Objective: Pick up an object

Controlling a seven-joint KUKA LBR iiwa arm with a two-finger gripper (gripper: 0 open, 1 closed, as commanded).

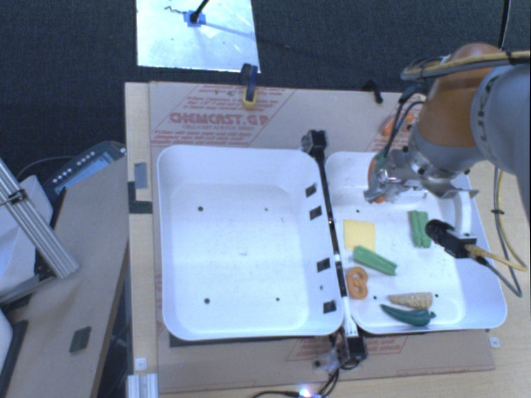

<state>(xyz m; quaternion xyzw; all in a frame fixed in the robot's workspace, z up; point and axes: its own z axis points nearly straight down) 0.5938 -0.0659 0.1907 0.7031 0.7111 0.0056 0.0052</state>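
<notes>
The right bin holds several small items. A flat yellow square lies near its left wall, with a green block and an orange ring just in front of it. A second green piece lies mid-bin. At the front are a tan wedge and a dark green pepper. My gripper hangs low over the bin's back left part, behind the yellow square. Something orange shows right beside it, and I cannot make out whether it is held.
The left bin sits beside the right one, with a black divider with clips between them. A black cable connector dangles from the arm over the right bin. Another orange item lies behind that bin on the board.
</notes>
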